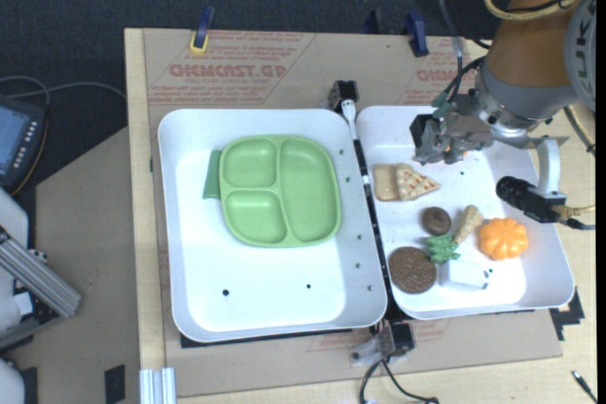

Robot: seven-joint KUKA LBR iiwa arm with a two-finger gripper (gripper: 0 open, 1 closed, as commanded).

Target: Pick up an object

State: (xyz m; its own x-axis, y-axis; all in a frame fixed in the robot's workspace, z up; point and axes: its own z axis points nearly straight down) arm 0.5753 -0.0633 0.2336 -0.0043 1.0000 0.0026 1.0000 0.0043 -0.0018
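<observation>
Nearest the camera, the front edge of the tabletop (275, 350), with cables trailing off it. Upon it, two shallow white bins side by side. In the left bin (189, 279), a green divided plate (280, 190), turned slightly. In the right bin (549, 284), smaller toy foods: an orange pumpkin (503, 238), a brown cookie (413, 269), a pizza slice (404, 182), a pale stick-shaped piece with green leaves (458, 233), a small brown round (436, 220). Above that bin's far end, the grey and orange arm (540, 24), jaws (437, 143) pointing down; whether spread or pressed together, impossible to tell; nothing visibly pinched. Pizza slice just beside the jaws, toward the camera and slightly left, long axis running left to right. Likely the closest target.
</observation>
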